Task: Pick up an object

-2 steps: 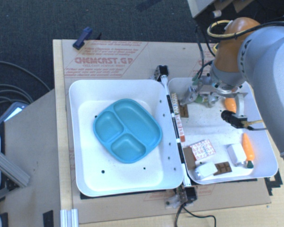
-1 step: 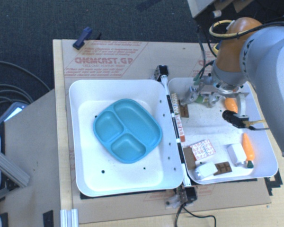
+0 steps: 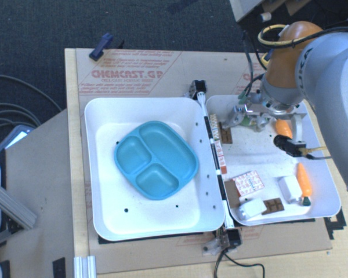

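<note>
Reaching from right, arm (image 3: 313, 57) bent down over right bin (image 3: 330, 204); claw (image 3: 249, 116) state unclear.

My arm (image 3: 330, 57): bulky pale grey casing, rounded orange band (image 3: 290, 54) above wrist, yellow cable loop (image 3: 271, 35) behind it, dark wires trailing down to metallic gripper (image 3: 250, 116).

I see the blue three-compartment plastic tray (image 3: 156, 159) lying in the left shallow white bin (image 3: 98, 172) — the right white bin (image 3: 327, 198) beside it holds an orange carrot-shaped toy (image 3: 303, 182), near its right wall.
</note>
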`<state>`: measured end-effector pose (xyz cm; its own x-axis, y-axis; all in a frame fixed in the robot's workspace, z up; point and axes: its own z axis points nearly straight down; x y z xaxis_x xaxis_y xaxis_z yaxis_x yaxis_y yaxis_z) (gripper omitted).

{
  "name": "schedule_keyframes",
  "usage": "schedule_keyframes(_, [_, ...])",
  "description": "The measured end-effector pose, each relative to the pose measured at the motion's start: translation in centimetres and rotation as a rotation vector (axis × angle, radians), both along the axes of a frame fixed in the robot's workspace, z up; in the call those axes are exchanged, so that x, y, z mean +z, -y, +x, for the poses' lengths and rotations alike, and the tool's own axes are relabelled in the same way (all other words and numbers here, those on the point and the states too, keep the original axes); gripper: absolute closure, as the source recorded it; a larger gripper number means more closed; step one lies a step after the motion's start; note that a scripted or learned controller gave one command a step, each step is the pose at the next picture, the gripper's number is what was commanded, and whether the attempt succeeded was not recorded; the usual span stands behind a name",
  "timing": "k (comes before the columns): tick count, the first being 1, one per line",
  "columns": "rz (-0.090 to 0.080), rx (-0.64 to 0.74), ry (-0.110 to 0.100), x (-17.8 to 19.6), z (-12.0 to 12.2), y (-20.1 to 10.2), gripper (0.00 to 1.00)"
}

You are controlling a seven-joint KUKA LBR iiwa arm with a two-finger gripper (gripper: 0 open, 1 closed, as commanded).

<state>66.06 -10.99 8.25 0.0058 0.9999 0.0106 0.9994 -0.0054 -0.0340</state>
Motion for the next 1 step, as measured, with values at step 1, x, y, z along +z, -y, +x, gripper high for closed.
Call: schedule_keyframes(1, [-0.011, 0.005, 0.035, 0.36, -7.59, 0.58, 0.0])
